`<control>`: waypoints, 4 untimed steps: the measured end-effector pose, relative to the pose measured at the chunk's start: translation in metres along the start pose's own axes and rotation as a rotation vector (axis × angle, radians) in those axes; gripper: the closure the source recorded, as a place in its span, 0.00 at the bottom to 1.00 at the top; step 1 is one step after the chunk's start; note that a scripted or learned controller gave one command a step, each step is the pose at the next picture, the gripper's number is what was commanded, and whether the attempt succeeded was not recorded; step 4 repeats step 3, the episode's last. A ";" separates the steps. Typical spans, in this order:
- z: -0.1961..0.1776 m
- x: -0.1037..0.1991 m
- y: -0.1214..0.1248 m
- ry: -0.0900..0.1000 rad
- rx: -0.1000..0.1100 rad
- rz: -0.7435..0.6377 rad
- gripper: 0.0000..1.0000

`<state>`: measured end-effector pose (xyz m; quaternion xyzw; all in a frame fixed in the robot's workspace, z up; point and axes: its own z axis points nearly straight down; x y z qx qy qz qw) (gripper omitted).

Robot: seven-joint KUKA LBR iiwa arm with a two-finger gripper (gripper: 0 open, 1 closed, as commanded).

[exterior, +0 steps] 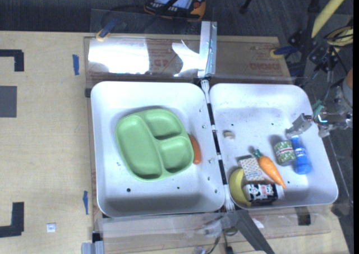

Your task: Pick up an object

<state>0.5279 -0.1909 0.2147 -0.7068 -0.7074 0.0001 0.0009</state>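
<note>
Gripper [303, 124] enters the right bin [252, 101] at the frame edge, its grip impossible to read; a carrot [268, 169] overlaps a half-hidden banana [237, 185].

green tray [152, 145] left bin [106, 101], carrot [270, 169] right

On the pale wooden tabletop [45, 135] two shallow white plastic bins sit side by side, touching along their inner edges. The left bin [106, 101] holds a green three-compartment plastic tray [154, 143], with a small orange oblong object [196, 150] just beside the tray's right edge. In the right bin [252, 101] a cluster sits at the near side: a yellow banana [236, 186] at the left, a black-and-white carton [261, 192] touching it, an orange toy carrot [269, 170] behind that, then a green-labelled can [284, 152] and a blue plastic bottle [300, 158] further right. The metal pincer [305, 124] is above the bin's right side, behind the can.
</note>
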 end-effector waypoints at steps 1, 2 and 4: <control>0.111 -0.020 -0.002 0.010 -0.005 -0.069 0.00; 0.099 -0.019 0.000 0.010 -0.011 -0.069 1.00; -0.034 0.050 0.100 -0.003 -0.005 -0.297 1.00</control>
